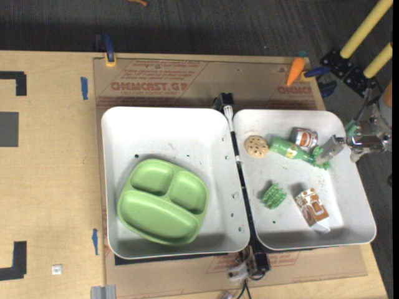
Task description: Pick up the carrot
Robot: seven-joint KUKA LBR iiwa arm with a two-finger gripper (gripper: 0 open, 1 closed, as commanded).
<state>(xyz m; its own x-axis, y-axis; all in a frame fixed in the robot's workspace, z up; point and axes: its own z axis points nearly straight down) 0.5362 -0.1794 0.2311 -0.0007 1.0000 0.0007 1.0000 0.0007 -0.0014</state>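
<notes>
Carrot (295, 71) lies outside the bins, on the worktop (50, 167) at upper right.

It rests just above the right bin (361, 217), near a blue clamp. The hand (336, 147) sits at the right bin's right edge; whether it is apart or together cannot be told. In that bin lie a cookie (255, 146), a green bottle (292, 149), a can (305, 137), a green leafy piece (273, 195) and a packet (312, 207). The left bin (124, 129) holds a green divided plate (163, 200).

I see my claw (336, 147) at the right bin's (349, 229) edge, seemingly touching the green bottle (290, 148); the carrot (295, 71) lies beyond it, on the tabletop (50, 167).
</notes>
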